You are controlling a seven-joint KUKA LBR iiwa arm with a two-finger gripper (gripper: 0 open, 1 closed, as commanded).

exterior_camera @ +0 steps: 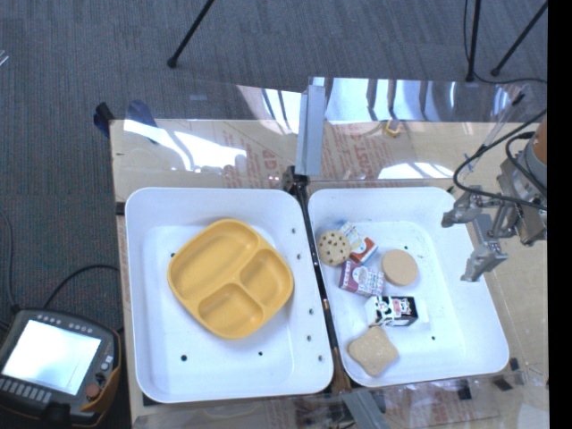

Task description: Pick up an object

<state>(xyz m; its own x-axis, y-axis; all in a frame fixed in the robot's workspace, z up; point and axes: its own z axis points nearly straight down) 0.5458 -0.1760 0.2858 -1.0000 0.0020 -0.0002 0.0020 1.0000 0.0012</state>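
- In the camera view, we look down at a slant on a worktop (161, 155) carrying two shallow white bins side by side.
- The left bin (143, 231) holds a yellow divided tray (231, 278), lying flat.
- The right bin (465, 329) holds a small cluster of play-food items near its middle: a chocolate-chip cookie (332, 248), a round tan disc (399, 267), a red-and-white carton (360, 278), a black-and-white carton (395, 310) and, nearest the front edge, a slice of toast (373, 351).
- The tool (477, 239) hangs over the right side of the right bin, its two fingers spread apart with nothing between them.
- Every item lies to the left of the tool in this view; we judge the round tan disc the nearest candidate, just left and slightly toward the front of the bin.
- The disc is round, so no long axis matters; the cartons beside it crowd its left flank.
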